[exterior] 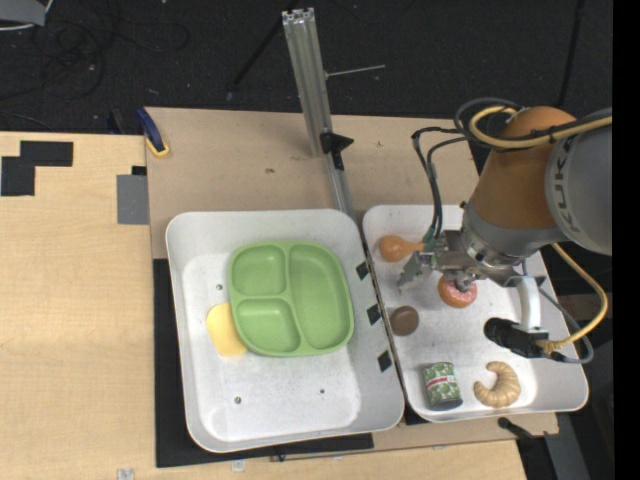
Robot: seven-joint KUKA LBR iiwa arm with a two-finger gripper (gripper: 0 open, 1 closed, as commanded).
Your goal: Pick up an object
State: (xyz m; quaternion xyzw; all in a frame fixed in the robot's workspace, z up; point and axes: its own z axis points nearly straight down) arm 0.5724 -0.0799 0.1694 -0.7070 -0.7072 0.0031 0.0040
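Camera view: arm's jaws (432, 265), state impossible to tell, hang over the right white bin (560, 393), between an orange pear-shaped toy (392, 248) and a pink-iced doughnut (458, 291).

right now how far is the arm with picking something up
Done: the arm has reached over the right bin, gripper low near the orange pear-shaped toy and the pink donut. In hand: nothing visibly between its fingers. Left: grasp and lift; the brown ball, green can and croissant lie untouched.
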